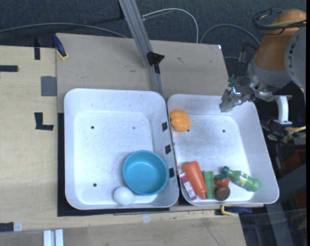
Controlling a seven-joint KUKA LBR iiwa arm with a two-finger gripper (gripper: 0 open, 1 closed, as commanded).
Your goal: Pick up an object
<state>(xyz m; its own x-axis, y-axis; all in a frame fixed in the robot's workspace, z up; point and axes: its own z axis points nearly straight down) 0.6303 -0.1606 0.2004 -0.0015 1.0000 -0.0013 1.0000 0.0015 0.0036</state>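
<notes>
Two shallow white bins sit before me. My gripper point(228, 102) hangs over the right bin's point(247, 137) one-o'clock corner; grip state I cannot tell. A small orange rounded object point(180, 120) lies near its ten-o'clock corner, well apart.

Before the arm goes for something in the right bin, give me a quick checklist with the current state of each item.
1. Gripper over right white bin's far corner: ok.
2. Gripper carrying nothing visible: ok.
3. Finger opening: cannot tell.
4. Round orange fruit lying apart from other items: ok.
5. Orange carrot-shaped toy, green bottle and neighbours crowded at the near edge: not ok for a clean grasp.
</notes>
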